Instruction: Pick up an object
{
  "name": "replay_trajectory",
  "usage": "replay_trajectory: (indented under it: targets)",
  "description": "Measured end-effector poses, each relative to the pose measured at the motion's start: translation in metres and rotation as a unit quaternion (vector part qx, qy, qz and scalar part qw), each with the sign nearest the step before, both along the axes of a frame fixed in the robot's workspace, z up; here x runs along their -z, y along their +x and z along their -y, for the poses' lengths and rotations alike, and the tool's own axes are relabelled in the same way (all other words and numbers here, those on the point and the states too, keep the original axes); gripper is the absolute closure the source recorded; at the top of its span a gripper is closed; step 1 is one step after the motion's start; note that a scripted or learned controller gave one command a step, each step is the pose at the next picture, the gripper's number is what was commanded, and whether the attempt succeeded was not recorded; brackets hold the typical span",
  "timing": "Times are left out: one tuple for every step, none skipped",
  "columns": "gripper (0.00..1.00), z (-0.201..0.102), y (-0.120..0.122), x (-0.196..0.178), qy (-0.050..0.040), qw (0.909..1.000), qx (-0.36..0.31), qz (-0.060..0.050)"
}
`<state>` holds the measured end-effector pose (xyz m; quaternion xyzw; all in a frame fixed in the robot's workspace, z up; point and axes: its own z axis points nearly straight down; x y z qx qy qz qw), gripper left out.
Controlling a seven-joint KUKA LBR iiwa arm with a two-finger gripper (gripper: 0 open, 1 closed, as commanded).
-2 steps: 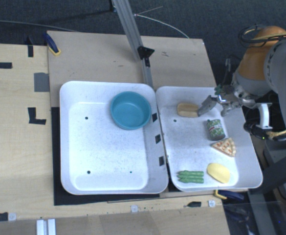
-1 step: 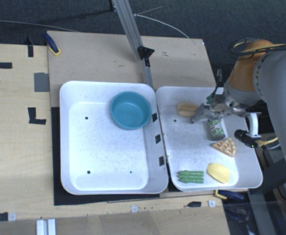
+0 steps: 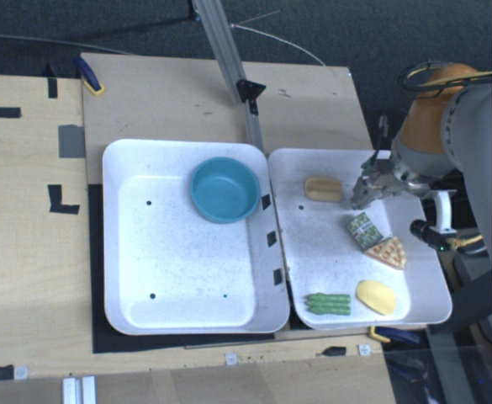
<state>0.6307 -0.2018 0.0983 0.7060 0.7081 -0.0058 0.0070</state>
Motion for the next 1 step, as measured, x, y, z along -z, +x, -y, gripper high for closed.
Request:
replay_trajectory:
  targets:
    - [1.00, -0.0086, -0.0020, -0.0469, 0.0088, 1.0000, 0.001, 0.000]
